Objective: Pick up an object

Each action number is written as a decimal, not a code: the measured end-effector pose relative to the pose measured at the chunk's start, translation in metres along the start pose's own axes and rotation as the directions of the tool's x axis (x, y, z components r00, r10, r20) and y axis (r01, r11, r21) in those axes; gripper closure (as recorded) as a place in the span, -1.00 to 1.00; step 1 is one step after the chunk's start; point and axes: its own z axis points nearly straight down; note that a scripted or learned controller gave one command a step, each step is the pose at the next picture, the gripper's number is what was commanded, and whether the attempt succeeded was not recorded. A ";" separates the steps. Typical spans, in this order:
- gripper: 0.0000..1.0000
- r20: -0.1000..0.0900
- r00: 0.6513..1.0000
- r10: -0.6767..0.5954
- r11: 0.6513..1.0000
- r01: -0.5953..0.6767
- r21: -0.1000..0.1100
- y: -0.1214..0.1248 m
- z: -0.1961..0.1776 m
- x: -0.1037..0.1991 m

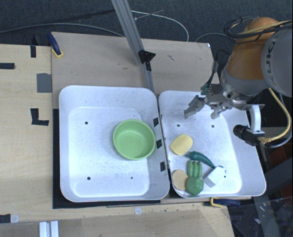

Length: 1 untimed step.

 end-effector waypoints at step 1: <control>-1.00 0.000 1.000 0.000 1.000 0.000 0.000 0.000 0.000 0.000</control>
